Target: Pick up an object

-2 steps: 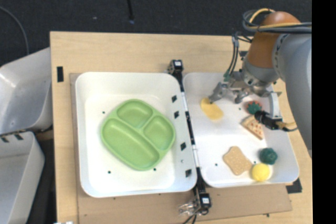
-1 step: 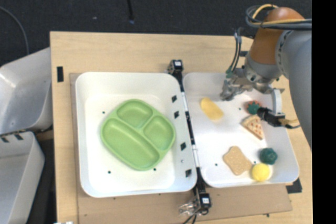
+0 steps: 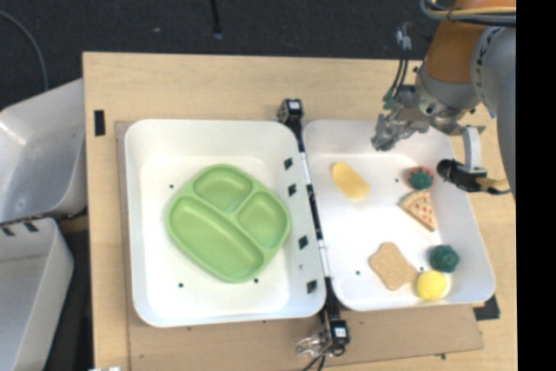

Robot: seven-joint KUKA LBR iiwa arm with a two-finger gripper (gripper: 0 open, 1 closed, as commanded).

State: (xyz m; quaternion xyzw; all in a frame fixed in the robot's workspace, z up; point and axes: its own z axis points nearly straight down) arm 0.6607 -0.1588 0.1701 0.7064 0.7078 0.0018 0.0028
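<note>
Smooth oblong yellow toy [image 3: 350,182]

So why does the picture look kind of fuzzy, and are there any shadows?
In the camera view everything is a bit soft and grainy, so the small toys like the yellow ball lack crisp edges; the light is even, with faint shadows beside the green tray and under the gripper; no strong glare on the white bins.

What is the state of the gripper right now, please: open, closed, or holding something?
Gripper: above the far edge of the right bin; nothing is seen between its fingers, and open or closed cannot be told.
</note>
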